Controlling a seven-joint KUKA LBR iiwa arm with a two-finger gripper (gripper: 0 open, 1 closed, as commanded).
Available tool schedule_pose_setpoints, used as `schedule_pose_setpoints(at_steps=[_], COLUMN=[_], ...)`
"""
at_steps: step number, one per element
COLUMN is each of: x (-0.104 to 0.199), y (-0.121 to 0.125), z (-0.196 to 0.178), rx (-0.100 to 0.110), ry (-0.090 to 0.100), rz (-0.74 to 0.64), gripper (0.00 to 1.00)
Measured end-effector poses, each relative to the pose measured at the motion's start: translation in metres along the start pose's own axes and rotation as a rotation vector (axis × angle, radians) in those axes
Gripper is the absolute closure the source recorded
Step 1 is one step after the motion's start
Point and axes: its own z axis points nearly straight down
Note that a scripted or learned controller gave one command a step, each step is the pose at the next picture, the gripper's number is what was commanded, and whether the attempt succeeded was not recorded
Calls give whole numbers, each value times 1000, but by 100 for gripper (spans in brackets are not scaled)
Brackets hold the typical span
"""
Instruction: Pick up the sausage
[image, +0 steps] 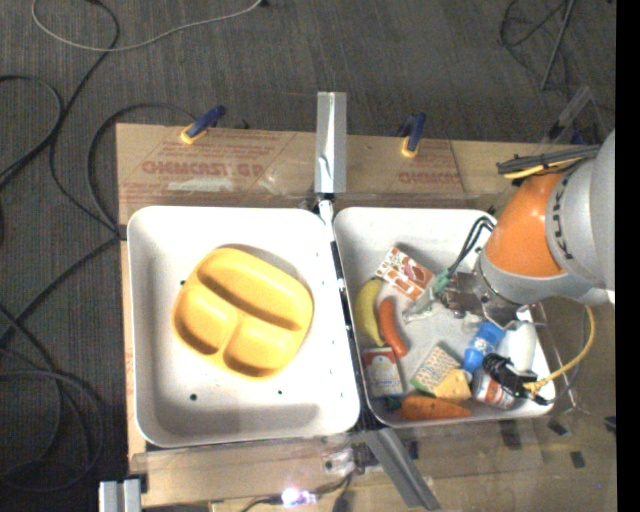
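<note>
The arm (560, 225) reaches in from the right over the right bin (440, 222), its orange band hiding much of the bin's right side. The gripper (440, 297) hangs low above the clutter; its dark metal parts blur together, and it cannot be told whether it is released or clenched. Nothing is seen in its grasp. The sausage (392, 328) lies just left of and below the gripper, apart from it, slanting beside a banana (369, 309) on its far side. A red-and-white packet (404, 271) sits just up and left of the gripper. Below it lie a cheese wedge (452, 384), a carrot (435, 407) and a small carton (381, 371). A blue object (484, 340) to the lower right is partly covered by the wrist and hard to identify. Far left, the other bin (160, 400) holds a yellow tray (243, 310).
</note>
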Motion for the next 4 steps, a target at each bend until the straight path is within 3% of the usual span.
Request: schedule_pose_setpoints(at_steps=[1, 2, 3, 4], x=[22, 51, 51, 51], y=[-16, -51, -50, -51], z=[-1, -1, -10, -10], rx=[-5, -7, -6, -5], ry=[-5, -5, -2, -2], rz=[-35, 8, 8, 8], gripper=[0, 0, 100, 0])
